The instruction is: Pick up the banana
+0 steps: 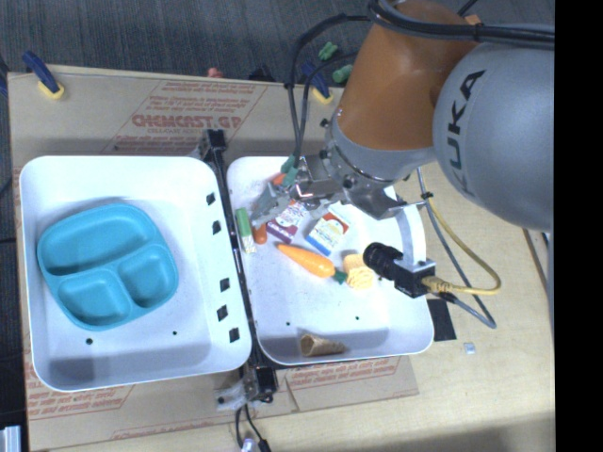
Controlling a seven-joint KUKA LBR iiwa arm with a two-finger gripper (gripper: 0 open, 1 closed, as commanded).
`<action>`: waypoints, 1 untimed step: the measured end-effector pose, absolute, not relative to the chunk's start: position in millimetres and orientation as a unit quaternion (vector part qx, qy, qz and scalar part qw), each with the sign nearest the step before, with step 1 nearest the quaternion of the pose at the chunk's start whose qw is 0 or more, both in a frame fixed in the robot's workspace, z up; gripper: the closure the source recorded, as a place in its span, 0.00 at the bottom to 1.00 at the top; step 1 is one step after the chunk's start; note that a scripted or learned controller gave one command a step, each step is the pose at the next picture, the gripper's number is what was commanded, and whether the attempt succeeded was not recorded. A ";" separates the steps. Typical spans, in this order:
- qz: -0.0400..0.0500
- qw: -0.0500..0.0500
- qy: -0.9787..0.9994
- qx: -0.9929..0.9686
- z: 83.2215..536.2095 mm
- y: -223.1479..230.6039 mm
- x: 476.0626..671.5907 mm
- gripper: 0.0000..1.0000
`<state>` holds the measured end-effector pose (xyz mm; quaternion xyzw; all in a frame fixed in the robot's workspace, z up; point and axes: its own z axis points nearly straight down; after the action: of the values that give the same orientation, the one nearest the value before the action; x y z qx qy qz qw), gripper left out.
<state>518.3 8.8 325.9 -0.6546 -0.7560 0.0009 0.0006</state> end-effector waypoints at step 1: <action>0.003 0.003 -0.723 -0.691 190.1 45.7 532.0 0.00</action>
<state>532.0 45.7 190.1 -0.6908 -0.7230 0.0026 0.0027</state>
